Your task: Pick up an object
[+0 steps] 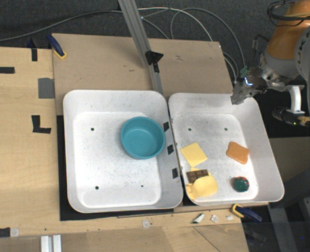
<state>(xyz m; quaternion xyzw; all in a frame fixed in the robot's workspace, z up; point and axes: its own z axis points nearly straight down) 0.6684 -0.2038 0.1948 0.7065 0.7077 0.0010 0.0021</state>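
Wooden surface (pixel 18 156), two white bins. Left bin (pixel 81 140): teal bowl (pixel 142 137). Right bin (pixel 260 140): orange block (pixel 238 153), yellow square (pixel 194 154) (centre). My claw (pixel 240 94) sits upper right; I cannot tell its opening.

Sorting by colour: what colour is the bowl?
Teal blue bowl, left bin, camera view.

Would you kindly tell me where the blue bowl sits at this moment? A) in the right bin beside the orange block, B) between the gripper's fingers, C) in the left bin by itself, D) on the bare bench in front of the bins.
C: the blue bowl rests upright on the floor of the left bin, with no other object in that bin.
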